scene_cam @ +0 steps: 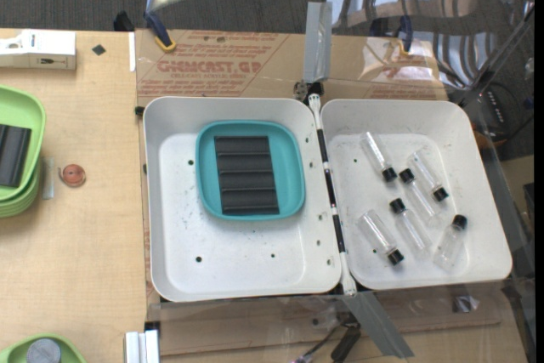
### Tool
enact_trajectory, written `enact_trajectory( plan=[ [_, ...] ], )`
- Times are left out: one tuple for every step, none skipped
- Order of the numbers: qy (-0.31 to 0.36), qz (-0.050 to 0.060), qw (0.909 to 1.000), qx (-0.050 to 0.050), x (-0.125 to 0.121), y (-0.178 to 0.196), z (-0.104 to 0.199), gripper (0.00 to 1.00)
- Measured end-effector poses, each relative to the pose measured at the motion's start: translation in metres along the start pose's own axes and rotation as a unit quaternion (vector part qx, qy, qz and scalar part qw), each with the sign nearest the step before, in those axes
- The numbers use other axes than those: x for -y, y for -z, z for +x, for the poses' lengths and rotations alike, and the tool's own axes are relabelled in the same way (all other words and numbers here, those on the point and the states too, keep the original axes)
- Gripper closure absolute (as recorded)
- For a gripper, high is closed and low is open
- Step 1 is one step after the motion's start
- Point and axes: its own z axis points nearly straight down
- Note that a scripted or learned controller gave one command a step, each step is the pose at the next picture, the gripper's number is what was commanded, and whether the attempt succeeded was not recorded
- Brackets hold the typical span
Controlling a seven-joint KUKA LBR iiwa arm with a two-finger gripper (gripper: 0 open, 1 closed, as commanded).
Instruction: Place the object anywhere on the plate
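Vials [399,195], clear with black caps, lie scattered in right bin [489,183], none on teal plate [251,170], which sits in left bin [170,208] with dark ribbed insert. Cardboard [212,59] behind bins reads roughly "CHEMCAST GP", reversed-looking red print. Green tray [17,153] at table's left edge.

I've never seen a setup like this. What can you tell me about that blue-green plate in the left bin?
The teal plate is a rounded square with a raised rim, plastic by its look. It lies flat on the floor of the left white bin, toward the bin's upper middle, apart from the walls. A dark ribbed insert of four bars fills its centre. None of the clear vials is on it.
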Motion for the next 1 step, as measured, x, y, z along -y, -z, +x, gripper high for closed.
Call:
enact_trajectory(
  plan=[
    [-0.044, 0.0, 0.999, 0.0, -0.0135, 0.0001, 0.0125, 0.0]
  ],
)
